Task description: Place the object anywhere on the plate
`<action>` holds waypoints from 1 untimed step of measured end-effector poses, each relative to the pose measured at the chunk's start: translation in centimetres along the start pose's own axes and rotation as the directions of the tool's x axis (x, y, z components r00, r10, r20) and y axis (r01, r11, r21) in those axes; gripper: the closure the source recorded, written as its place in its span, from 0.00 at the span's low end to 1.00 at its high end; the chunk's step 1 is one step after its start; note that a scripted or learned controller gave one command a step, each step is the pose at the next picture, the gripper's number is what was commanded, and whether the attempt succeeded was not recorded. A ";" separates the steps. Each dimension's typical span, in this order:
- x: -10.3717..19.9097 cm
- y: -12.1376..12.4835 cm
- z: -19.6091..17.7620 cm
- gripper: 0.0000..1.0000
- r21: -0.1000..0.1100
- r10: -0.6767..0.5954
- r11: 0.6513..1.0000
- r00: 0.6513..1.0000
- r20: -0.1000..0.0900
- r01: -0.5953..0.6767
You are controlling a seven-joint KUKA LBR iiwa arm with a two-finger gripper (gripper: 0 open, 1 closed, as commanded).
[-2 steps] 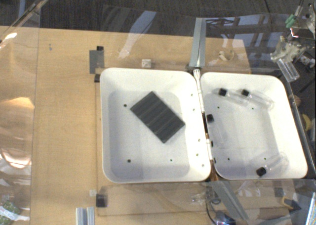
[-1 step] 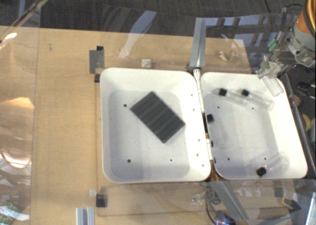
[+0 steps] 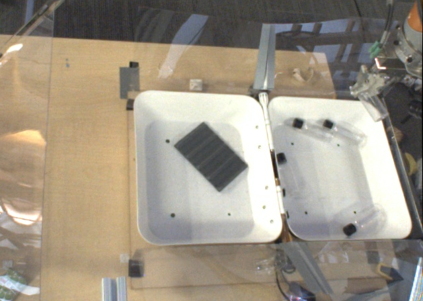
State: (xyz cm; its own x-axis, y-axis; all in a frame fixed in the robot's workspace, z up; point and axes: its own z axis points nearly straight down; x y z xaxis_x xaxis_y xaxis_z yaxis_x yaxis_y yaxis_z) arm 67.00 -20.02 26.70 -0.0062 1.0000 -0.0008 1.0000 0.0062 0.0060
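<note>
**Clear objects, far gripper: where this try can slip**

You have the dark ribbed plate [image 3: 211, 156] lying flat and turned at an angle in the left bin [image 3: 149, 180]. Take that plate as your landmark. The things to move sit to its right, across the divider, in the right bin [image 3: 396, 180]: one clear tube with black caps [image 3: 328, 129] up and to the right of the plate, and another clear piece with a black cap [image 3: 360, 221] down and further right, near that bin's lower corner. Which of them counts as the object, you cannot tell from here.

The gripper [image 3: 377, 85] hangs far to the plate's upper right, past the right bin's top corner, with nothing visibly held. Whether it is released or clenched cannot be told.

Your main risk is likely the grasp. The pieces are transparent and look round, so they may roll or squirt out of a pinch. The lower one lies close to the bin wall, which could block the approach. A loosely caught piece could also drop short of the plate while crossing the divider.
</note>
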 end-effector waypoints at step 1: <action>-0.3 0.1 -5.3 1.00 0.000 -0.022 1.000 1.000 0.001 0.022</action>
State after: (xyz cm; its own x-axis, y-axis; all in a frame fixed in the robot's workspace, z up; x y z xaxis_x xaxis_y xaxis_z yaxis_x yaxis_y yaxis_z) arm 67.02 -20.35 32.04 -0.0279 0.9996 -0.0015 0.9996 0.0279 0.0064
